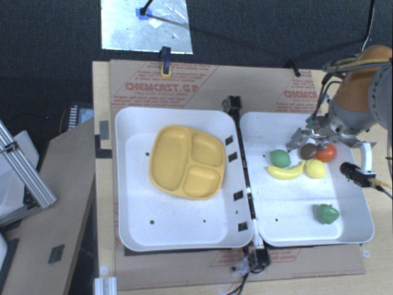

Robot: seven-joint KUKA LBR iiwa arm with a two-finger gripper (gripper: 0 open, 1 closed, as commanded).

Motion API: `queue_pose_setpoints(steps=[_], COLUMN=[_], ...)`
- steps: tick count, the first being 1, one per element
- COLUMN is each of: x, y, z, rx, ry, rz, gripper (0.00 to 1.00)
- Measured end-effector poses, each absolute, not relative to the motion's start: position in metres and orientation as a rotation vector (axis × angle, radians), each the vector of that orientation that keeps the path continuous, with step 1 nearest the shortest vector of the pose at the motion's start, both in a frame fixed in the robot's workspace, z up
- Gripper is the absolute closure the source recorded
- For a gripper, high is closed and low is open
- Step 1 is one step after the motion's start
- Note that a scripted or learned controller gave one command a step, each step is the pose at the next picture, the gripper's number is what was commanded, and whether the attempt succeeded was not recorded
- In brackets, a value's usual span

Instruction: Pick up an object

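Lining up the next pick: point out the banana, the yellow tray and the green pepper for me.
banana (285,172): camera view, middle of its curved body.
yellow tray (164,165): camera view, bare floor of its large left compartment.
green pepper (326,213): camera view, centre of its top.

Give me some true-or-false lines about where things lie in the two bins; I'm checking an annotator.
1. The yellow tray lies in the left bin. True.
2. The banana lies in the left bin. False: it lies in the right bin.
3. A green fruit sits beside the banana. True.
4. The pepper touches the banana. False: it lies apart, nearer the bin's front.
5. The tool hangs over the right bin. True.
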State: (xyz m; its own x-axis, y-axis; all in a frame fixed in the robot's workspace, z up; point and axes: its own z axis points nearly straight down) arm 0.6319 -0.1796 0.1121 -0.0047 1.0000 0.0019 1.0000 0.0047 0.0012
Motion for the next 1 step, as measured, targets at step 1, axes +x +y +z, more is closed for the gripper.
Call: queue_pose_setpoints(steps=[1], x=[0.6383], y=[-0.1728], z=[0.0888], rx=[-2.212], ry=[-2.237], rz=[-0.025], gripper=[0.0])
